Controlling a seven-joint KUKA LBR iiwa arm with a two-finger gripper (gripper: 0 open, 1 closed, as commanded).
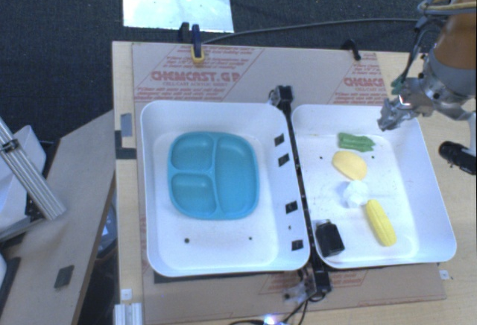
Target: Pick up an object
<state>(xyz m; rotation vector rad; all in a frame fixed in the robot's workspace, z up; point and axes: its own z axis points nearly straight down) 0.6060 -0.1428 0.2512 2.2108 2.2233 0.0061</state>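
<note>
The right bin (432, 167) holds a green toy vegetable (355, 142), a yellow lemon-like piece (349, 165), a small white piece (355, 193) and a yellow corn cob (380, 222). A black block (329, 238) lies at that bin's near left corner. My gripper (390, 119) hangs over the bin's far right part, just right of and above the green vegetable. Nothing shows between its fingers.
The left bin (160, 241) holds a blue divided plate (215, 174). A black clip strip (292, 174) runs between the two bins. A cable (313, 24) crosses the cardboard behind them. A metal rail (30, 174) stands at the far left.
</note>
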